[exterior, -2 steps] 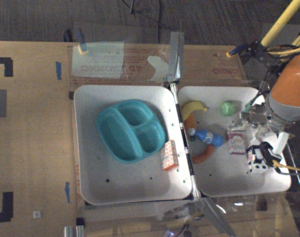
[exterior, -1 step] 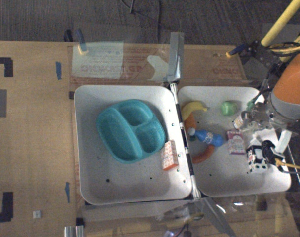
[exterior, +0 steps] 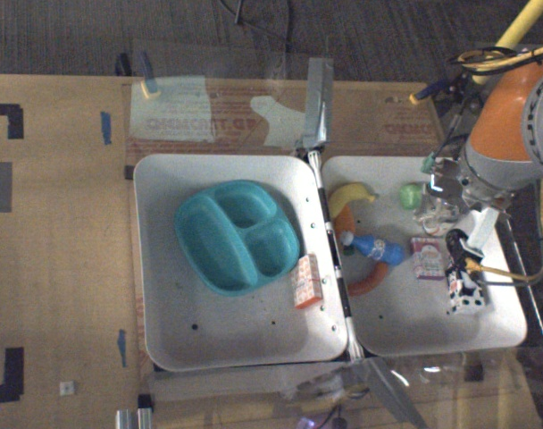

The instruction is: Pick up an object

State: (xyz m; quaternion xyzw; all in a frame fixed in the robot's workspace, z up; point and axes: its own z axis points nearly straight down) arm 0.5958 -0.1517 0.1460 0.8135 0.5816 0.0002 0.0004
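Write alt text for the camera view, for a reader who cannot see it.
A grey-and-orange robot arm reaches from the right over the right bin, which holds a banana, a blue bottle, a green item and small cartons. The left bin holds a teal divided plate and a small carton.

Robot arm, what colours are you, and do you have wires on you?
The arm is grey, rounded, with a bright orange band above the wrist. Yellow, blue and black cables run along it. Lower down, its gripper looks pale grey and metallic, though it is too blurry to make out fine details or markings.
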